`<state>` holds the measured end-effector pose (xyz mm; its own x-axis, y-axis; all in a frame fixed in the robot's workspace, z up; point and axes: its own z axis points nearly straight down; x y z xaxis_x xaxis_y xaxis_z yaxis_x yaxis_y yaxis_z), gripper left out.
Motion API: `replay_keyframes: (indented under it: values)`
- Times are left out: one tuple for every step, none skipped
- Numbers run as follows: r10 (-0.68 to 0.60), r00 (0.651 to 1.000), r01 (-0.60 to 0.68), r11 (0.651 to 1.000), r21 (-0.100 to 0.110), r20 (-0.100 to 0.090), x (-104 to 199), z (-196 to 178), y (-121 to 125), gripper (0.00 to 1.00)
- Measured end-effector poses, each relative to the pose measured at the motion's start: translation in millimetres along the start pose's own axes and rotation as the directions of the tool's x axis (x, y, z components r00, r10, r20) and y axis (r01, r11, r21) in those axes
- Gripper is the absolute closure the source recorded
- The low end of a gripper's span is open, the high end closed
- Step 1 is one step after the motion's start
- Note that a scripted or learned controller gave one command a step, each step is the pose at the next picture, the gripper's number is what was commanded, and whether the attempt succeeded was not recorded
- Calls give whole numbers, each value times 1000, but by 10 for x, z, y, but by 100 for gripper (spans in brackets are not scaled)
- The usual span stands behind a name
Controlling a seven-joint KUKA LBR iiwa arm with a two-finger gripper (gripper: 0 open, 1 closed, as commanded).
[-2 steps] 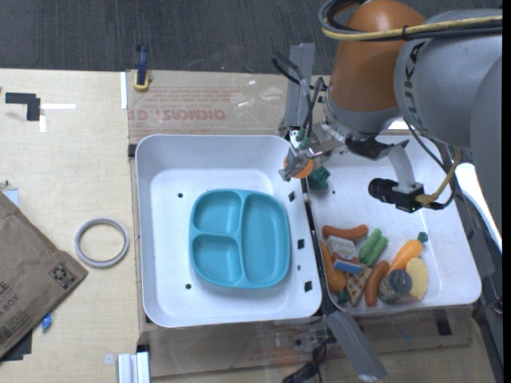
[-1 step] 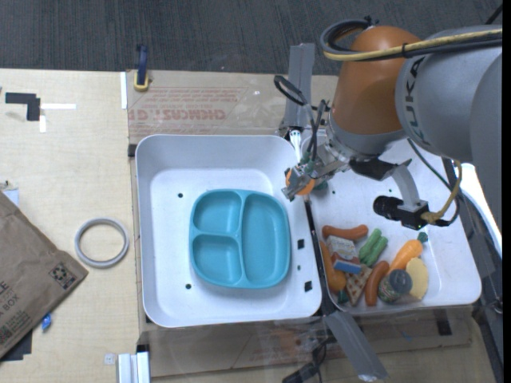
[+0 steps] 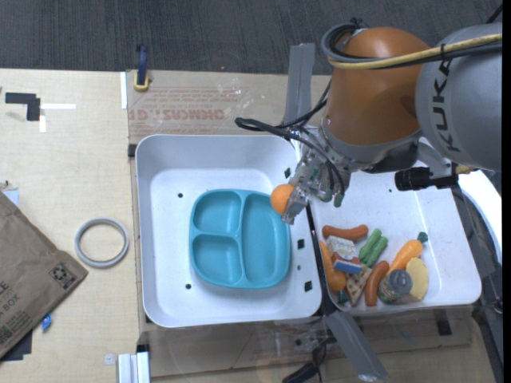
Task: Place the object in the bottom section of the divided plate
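A teal divided plate with three sections lies in the left white bin. My gripper hangs over the plate's upper right rim, close to the wall between the bins. A small round orange object sits between its fingers, just above the plate's edge. The arm's orange band and grey body cover the top of the right bin.
The right bin holds several toy foods: a sausage, green beans, a carrot, and more along its lower edge. On the bench at left lie a grey tape ring and a brown cardboard box.
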<state>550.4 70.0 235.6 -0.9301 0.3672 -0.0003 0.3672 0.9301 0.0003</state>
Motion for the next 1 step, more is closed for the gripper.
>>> replay_keyframes:
  values:
    - [84,996,-84,996,1,-1,322,447,-59,100]
